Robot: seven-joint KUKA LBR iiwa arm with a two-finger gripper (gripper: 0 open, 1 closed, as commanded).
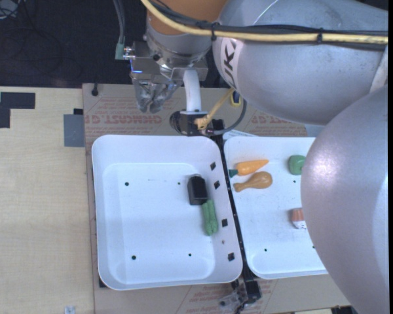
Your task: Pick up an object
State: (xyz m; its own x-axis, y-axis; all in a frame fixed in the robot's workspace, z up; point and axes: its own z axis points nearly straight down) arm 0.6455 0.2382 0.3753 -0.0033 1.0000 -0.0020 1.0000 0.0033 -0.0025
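Two shallow white plastic bins sit side by side on a pale wooden bench (33, 195), seen from above at a slant. The big grey robot arm (314, 57) fills the upper right and hides the right part of the right bin (275, 254). An orange band (183, 5) near its wrist is partly cut off at the top. The left bin (150, 254) is fully visible. Above its far edge hangs the metal two-finger gripper (154, 100), blurred and seen end on, so I cannot tell how wide it stands; nothing shows between its tips.

In the left bin, near the right wall, lies a green pod-shaped toy (210, 217), and touching its upper end a small black boxy object (196, 190). In the right bin lie an orange toy carrot with a green stalk (250, 167), just below it a tan pear-shaped piece with a thin stem (254, 182), and further right a green rounded lump (296, 164), partly covered by the arm. Lower down, a small orange and white object (297, 217) peeks out from behind the arm, too hidden to identify.
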